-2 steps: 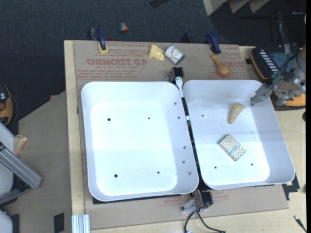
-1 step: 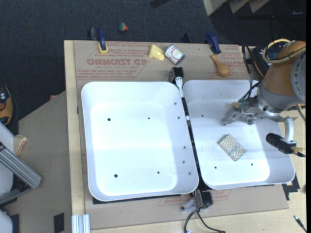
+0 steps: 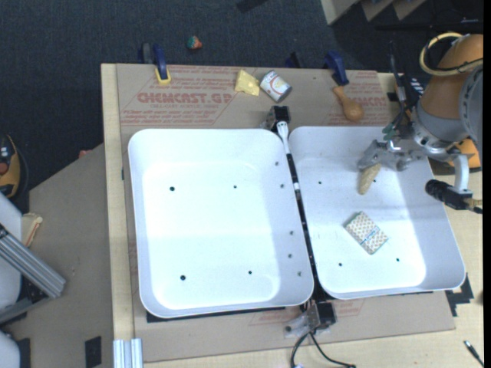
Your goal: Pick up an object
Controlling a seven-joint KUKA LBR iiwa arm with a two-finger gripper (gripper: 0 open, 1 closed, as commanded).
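The gripper (image 3: 386, 153) hovers over the right bin (image 3: 437, 271), near its far edge, fingers spread with nothing between them. Just below them lies a small tan wedge (image 3: 369, 179), rough and tapered; best bet is to drop straight down and straddle its narrow width. Nearer the bin's front edge sits a flat patterned packet (image 3: 366, 232), thin and harder to pinch. The left bin (image 3: 149, 152) is smooth white plastic.

White bins (image 3: 207, 282), blue-patterned packet (image 3: 366, 231)
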